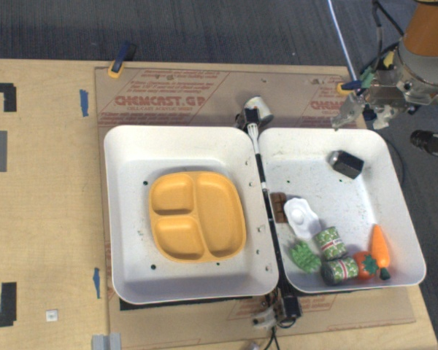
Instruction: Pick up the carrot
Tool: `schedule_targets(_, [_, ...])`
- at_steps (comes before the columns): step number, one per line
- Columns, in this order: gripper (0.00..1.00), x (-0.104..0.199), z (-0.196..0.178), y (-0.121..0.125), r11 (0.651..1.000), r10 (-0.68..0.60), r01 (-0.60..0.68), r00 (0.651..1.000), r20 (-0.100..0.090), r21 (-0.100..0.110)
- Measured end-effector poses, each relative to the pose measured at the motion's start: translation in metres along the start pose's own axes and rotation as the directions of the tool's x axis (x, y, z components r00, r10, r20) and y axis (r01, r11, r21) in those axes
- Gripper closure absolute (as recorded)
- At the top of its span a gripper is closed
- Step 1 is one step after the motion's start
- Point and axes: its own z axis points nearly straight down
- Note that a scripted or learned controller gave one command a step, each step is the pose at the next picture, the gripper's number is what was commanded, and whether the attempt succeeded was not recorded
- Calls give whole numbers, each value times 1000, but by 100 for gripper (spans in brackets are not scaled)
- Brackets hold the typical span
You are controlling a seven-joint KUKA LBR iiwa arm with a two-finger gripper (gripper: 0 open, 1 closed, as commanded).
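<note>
While the arm (423, 28) hangs over the far right corner, the right bin (394, 195) holds the carrot (380, 246) at its near right wall, nearly upright in view, its green end nearest the camera. The gripper (365, 108) state I cannot tell.

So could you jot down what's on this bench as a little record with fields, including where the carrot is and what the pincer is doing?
carrot: lies in the right bin, near its right wall, untouched
right bin: also holds two green cans, a white bottle, a black block
left bin: holds a yellow divided plate
pincer: above the right bin's far rim, apart from the carrot
task status: not yet picked up
</note>
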Motion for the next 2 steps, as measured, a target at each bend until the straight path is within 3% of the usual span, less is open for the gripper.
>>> schedule_targets(1, [0,-81,58,15,999,38,-38,999,1,-1])
schedule_targets(2, [0,-82,91,14,944,-330,330,944,0,0])
